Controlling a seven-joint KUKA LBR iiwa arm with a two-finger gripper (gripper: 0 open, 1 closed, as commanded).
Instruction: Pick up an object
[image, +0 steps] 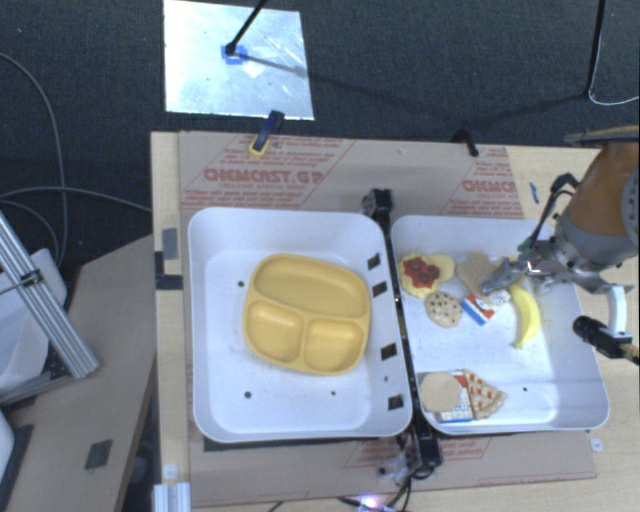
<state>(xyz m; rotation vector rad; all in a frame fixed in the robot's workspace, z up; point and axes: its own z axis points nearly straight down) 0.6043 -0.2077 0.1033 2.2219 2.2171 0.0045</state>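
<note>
Currently, the grey arm with the orange band reaches leftward over the right white bin, gripper beside the yellow plastic banana; finger state cannot be determined.

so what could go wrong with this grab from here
The gripper is low among crowded items in the right bin: the banana, a tan piece and a small red, white and blue item lie close together. It may pinch two at once, or nudge the banana aside and close on nothing.
</note>
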